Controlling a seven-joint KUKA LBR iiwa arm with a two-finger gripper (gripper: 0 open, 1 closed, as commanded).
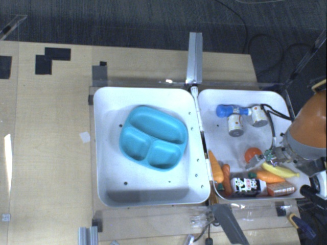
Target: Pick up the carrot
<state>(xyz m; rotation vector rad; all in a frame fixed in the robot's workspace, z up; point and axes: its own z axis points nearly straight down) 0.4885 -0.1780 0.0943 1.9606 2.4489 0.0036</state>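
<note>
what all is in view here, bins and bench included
blue three-compartment plastic tray: 1, blue, middle of the left white bin
orange carrot: 1, orange, at the right white bin's left wall, near the front
blue-and-white tube-shaped toy with cylinder ends: 1, blue, white and grey, rear of the right bin
red round piece: 1, red-orange, mid right bin
yellow banana: 1, yellow, front right of the right bin
black-and-white packet: 1, front wall of the right bin
brown block: 1, brown, front right corner
grey arm with orange band: 1, over the right bin's right edge
</note>
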